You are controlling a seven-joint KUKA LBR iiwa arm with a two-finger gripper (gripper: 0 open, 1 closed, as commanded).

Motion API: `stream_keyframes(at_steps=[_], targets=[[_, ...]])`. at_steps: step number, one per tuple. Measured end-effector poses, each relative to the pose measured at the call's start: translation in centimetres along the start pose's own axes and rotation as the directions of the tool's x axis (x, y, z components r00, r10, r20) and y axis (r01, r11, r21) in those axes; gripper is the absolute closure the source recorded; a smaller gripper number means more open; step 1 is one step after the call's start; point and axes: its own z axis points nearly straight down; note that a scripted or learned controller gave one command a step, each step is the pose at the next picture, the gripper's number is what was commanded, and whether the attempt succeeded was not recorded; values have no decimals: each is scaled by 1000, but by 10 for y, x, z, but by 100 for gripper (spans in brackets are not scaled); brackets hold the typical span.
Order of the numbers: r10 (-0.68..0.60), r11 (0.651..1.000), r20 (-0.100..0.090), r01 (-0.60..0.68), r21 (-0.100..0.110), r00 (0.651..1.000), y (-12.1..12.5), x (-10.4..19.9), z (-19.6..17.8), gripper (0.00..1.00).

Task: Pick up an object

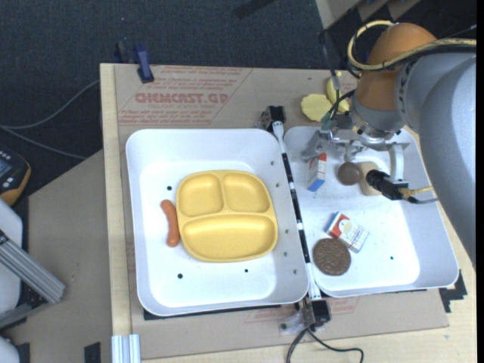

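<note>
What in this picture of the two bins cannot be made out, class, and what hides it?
- The hand: its fingers are too small and cluttered in the camera view to tell open from shut.
- Right bin: the arm covers its far right corner.
- Small packet: its print is too small to read.
- Brown round object: too blurred to identify.

The yellow divided plate looks like smooth, slightly glossy plastic; both white bins look smooth plastic, on a matt brown cardboard sheet.
</note>
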Motion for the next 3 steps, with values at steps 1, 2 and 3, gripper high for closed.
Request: stream_keyframes(at_steps=[1,2,3], targets=[[2,1000,0,-2,7,1000,-2,4,3,0],[4,1000,2,-4,4,1000,-2,-13,4,0],[2,1000,2,-2,1,1000,-1,-12,-7,100]])
